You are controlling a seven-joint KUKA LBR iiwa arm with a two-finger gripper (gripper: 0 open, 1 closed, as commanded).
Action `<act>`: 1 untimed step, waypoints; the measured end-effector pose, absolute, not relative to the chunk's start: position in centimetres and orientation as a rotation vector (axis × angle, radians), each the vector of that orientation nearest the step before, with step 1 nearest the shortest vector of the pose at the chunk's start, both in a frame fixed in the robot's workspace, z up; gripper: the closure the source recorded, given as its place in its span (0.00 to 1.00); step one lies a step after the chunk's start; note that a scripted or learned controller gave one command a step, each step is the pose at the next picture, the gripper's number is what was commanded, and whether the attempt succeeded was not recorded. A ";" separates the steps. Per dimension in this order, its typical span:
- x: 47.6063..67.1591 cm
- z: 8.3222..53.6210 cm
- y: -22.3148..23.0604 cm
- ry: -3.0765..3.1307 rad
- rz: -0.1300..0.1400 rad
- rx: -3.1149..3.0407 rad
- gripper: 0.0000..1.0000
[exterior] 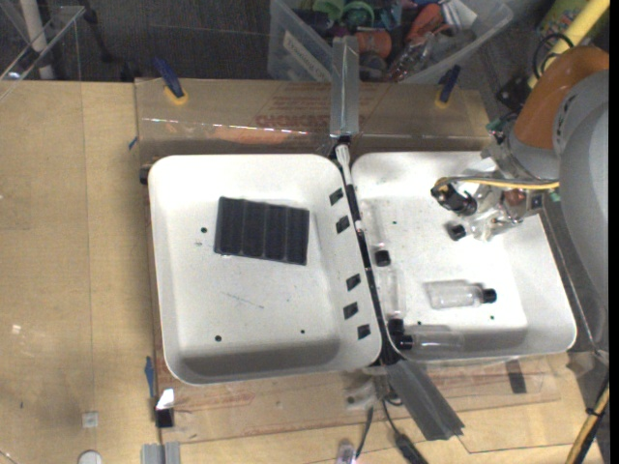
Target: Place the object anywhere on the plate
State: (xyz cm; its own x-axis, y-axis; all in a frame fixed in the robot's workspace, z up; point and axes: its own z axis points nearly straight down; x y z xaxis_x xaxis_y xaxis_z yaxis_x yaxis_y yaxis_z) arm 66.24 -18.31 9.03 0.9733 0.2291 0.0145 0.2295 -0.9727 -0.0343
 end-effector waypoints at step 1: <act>66.2 9.0 -18.3 -0.358 -0.017 -3.085 1.00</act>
